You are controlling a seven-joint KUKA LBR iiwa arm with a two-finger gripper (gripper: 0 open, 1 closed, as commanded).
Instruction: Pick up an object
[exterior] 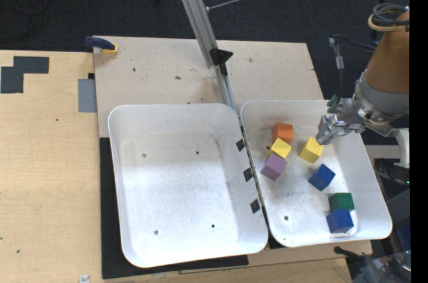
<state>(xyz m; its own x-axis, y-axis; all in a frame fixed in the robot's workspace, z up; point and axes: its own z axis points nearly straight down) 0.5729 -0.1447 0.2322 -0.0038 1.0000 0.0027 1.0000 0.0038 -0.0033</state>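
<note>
The claw [327, 134] hangs low over the right bin [374, 221], its tip just above and to the right of a yellow cube [311, 150]; whether it touches that cube, and how wide it stands, I cannot tell. Nothing shows gripped in it. Nearby in the same bin lie a second yellow cube [281, 148], an orange cube [283, 132], a purple cube [273, 167], two blue cubes [322, 177] and a green one [342, 201]. The left bin [134, 121] sits beside it on the bench [267, 67]
</note>
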